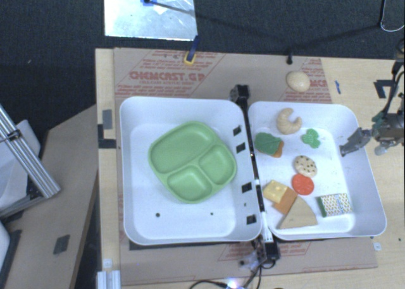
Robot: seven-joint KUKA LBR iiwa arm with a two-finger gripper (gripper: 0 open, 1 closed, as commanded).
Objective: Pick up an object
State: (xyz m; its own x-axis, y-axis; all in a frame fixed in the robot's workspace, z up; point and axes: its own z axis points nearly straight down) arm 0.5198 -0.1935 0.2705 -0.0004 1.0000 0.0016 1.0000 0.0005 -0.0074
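**Gripper at the right bin's edge, nothing in it**

Nearest the camera, along the right bin's (364, 215) lower rim, lie a tan wedge (297, 216), a speckled block (335, 204) and a yellow-and-orange cheese piece (279, 195). Above them sit a red disc (303, 184), a cookie (305, 166), a green-and-orange toy (269, 145), a small green leaf (310, 137) and a cream crescent (288, 121). All are loose in the bin and well apart from the fingers.

At that bin's right rim is the gripper (355, 142), its grey tip pointing left over the white wall. Whether its jaws are open I cannot tell; nothing shows between them.

In the left bin (136, 155) lies a green tray (192, 161) with three compartments. On the bench beyond the bins rests a beige ball (298, 81).
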